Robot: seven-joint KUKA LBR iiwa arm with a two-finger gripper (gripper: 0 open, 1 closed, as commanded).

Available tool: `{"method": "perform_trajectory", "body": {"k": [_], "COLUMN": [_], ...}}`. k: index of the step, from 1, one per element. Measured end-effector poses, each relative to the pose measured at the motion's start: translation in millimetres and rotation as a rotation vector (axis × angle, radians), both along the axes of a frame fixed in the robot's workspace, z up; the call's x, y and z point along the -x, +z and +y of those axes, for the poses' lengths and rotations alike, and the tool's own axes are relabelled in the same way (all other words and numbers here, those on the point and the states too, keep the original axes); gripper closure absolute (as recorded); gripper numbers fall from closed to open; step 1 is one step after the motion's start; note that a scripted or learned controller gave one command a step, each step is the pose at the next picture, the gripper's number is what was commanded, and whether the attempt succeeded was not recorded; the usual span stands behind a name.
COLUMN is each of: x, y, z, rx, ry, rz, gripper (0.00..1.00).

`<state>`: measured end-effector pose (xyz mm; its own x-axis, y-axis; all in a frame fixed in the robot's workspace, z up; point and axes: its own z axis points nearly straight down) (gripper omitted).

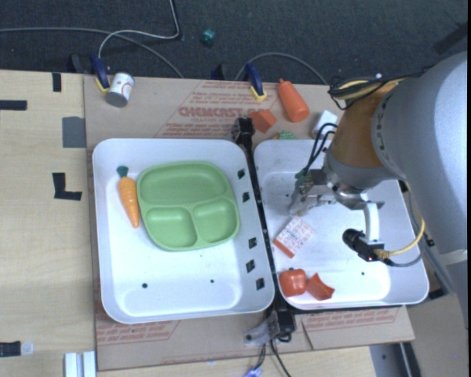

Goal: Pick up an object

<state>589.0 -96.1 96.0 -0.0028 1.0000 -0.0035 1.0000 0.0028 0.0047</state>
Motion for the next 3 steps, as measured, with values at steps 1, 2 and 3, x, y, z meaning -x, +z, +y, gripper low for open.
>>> {"method": "perform_trajectory", "body": {"k": [1, 2, 3], "x": [0.1, -45.7, -68.7], "y": [-0.1, -10.0, -10.6], "z": [-0.2, -11.1, 2.9], "rx": [0.001, -0.003, -0.002], "ry": [0.0, 0.0, 0.0], "rz": [0.0, 0.002, 0.003], "gripper": [0.0, 0.0, 0.0]}}
